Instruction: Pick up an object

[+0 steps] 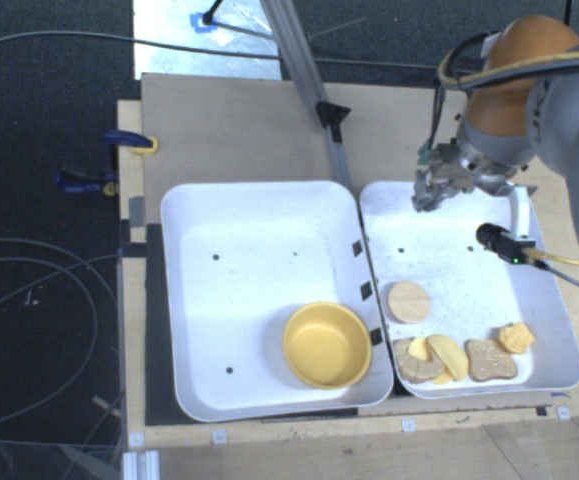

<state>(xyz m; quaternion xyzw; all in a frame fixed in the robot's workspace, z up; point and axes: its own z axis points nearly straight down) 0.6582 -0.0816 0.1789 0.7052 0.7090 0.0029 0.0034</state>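
Flat round tan disc (408, 302) in right white bin (549, 308); gripper (427, 196) finger state indiscernible.

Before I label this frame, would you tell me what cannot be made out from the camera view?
- Gripper: small and dark over the right bin's far edge; its finger state is unreadable.
- Arm: cut off by the right edge of the view.
- Food pieces at the right bin's near edge: piled together and too small to identify or count surely.
- Yellow bowl in the left bin: the bin floor under it is hidden.
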